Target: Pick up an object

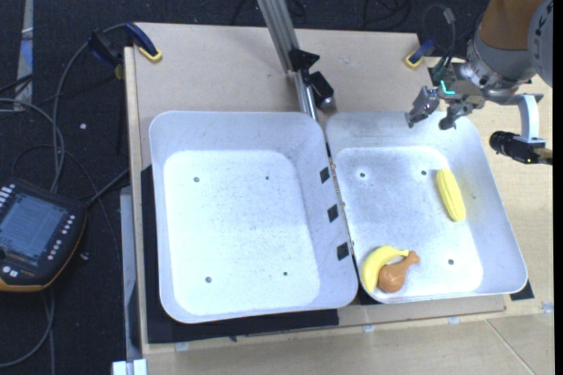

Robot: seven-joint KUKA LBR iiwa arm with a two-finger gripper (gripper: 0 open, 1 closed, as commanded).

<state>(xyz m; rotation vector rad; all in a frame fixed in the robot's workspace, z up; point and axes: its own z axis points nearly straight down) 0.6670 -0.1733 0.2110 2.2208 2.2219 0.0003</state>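
Camera view: the gripper (435, 112) hangs over the far edge of the right bin (493, 188), fingers (420, 111) spread apart with nothing between them. At five o'clock from the fingers, well apart, a corn cob (451, 194) lies on the bin floor. At six o'clock, farther off by the near rim, a banana (380, 259) curls against a drumstick (395, 272), touching it. At nine o'clock sits the left bin (176, 144). A pendant (31, 232) lies off the bench (220, 65).

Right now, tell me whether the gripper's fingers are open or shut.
Open. The gripper hangs over the right bin's far edge with its two dark fingers spread apart and nothing between them.
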